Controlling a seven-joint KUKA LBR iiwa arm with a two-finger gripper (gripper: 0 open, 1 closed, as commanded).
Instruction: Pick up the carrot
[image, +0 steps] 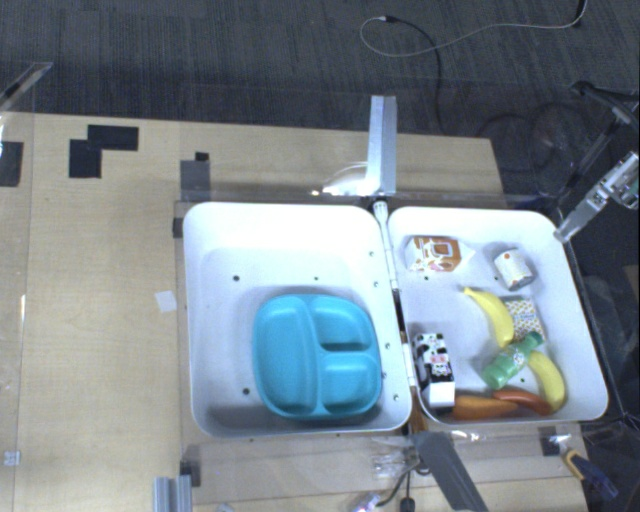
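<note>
Camera view is looking down on a pale wooden worktop carrying two shallow white bins side by side. A left bin is holding a blue divided plate, which is sitting toward its near side. A right bin is holding the rest. The carrot is lying flat along the near wall of the right bin, pointing left to right, with a small black and white carton just beside its left end. A green bottle is lying just beyond the carrot, tilted, and a yellow banana is curving from the middle of the bin down to the near right corner, passing behind the bottle. A patterned packet is sitting beside the banana. At the far side, an orange and white packet is lying near the left wall and a small white tub is resting to its right. At the far right edge, something grey, possibly the gripper, is hanging well apart from the carrot; whether it is wide or narrow I cannot tell.
</note>
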